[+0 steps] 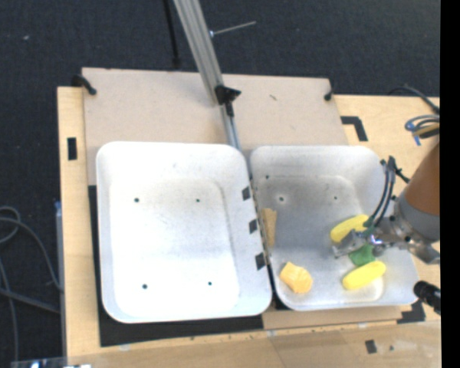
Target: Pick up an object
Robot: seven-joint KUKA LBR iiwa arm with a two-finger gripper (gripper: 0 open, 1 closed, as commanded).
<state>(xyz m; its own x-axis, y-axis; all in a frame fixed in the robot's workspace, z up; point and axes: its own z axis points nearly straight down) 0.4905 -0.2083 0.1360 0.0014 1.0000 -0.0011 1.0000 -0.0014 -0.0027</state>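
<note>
Gripper point(358, 245) sits low near right bin point(307, 159) front-right corner, over green object point(362, 256) between yellow pieces point(348, 228), probably targeting it; jaw state unclear.

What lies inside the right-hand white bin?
Inside the right bin: two yellow pieces, an orange-yellow chunk, a green piece and a tan piece. The gripper covers part of the green piece.

No text, label, brand, number or sign can be read on the bins point(176, 159), the bench point(307, 343) or the objects lying in them
</note>
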